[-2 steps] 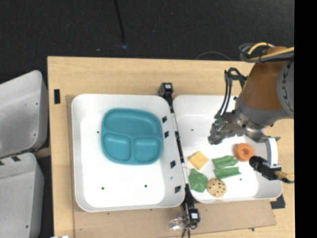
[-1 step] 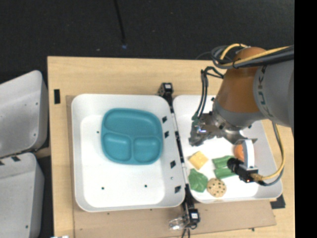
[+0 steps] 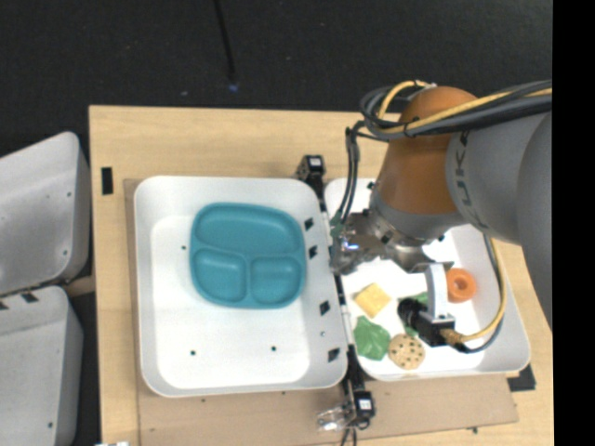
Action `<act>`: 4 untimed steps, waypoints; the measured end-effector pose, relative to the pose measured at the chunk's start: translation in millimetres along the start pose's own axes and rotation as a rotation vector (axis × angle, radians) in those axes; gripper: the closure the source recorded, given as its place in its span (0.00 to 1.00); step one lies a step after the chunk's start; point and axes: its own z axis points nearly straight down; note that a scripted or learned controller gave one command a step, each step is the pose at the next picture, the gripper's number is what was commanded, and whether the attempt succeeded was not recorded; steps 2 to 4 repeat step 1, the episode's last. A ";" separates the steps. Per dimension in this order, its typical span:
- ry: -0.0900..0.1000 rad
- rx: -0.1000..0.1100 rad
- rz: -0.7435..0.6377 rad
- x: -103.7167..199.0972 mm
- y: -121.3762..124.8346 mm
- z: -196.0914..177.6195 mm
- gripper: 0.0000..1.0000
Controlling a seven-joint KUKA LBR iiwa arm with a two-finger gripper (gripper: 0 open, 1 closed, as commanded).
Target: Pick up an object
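My gripper (image 3: 346, 249) hangs low over the left edge of the right bin (image 3: 507, 337), under the orange-banded wrist. Just below and to its right lies a yellow wedge (image 3: 372, 299), apart from the gripper. Nearer the front are a green lumpy piece (image 3: 371, 338) and, beside it, a tan round dotted biscuit (image 3: 405, 350). An orange piece (image 3: 459, 285) sits further right. A small green scrap (image 3: 416, 300) peeks out between the wedge and the orange piece. The arm hides much of this bin's back half.
The left bin (image 3: 163, 342) holds a teal divided plate (image 3: 247, 253) in its back half. The wall between the two bins (image 3: 330, 305) runs right next to the gripper. The wooden bench (image 3: 112, 147) surrounds both bins.
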 end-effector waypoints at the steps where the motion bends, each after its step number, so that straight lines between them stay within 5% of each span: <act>1: 0.000 0.002 0.000 48.0 7.4 -13.0 1.00; 4: 0.000 0.002 0.000 48.0 7.4 -13.0 1.00</act>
